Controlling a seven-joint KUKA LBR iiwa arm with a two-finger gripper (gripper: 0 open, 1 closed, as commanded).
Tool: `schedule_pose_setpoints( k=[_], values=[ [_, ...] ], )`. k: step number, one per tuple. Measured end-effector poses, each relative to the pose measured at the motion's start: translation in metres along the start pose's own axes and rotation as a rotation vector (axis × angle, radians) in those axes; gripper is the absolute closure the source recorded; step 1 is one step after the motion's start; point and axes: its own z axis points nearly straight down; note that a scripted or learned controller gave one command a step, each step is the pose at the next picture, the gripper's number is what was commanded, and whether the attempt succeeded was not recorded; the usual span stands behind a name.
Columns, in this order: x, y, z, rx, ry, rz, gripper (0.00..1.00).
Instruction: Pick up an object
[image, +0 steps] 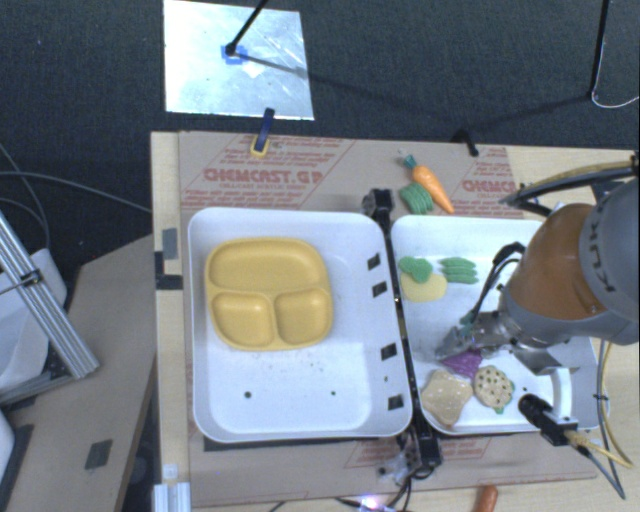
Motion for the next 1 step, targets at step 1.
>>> schedule_pose_setpoints(
  k=[1],
  values=[
    [0.0576,0.1164,-0.0958,-0.016,-0.001,-0.012,1.00]
  ],
)
